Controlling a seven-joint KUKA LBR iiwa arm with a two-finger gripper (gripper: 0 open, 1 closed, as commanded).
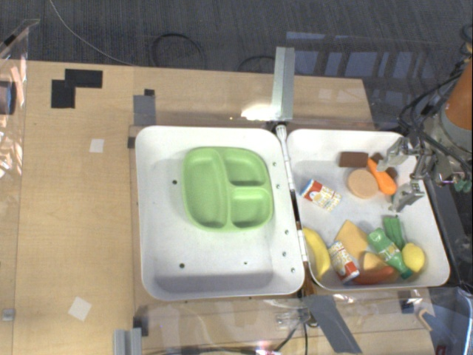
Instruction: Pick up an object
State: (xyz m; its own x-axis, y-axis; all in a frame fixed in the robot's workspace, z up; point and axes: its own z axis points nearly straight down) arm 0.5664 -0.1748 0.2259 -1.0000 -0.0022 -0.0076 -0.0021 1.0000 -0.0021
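My gripper (401,173) hangs over the right bin's (443,268) far right side, open, one finger (394,154) toward the back and the other (408,194) nearer the front. An orange carrot (383,177) lies just left of the gap between them, not gripped. Beside the carrot sit a tan round disc (361,185) and a brown block (354,159). A small red-and-white carton (320,194) lies further left.
The right bin's front holds a banana (318,251), a cheese wedge (353,236), a small can (342,261), green pieces (392,234) and a lemon (413,257). A green divided plate (225,188) sits in the left bin (159,272). A metal post (283,83) stands behind the bins.
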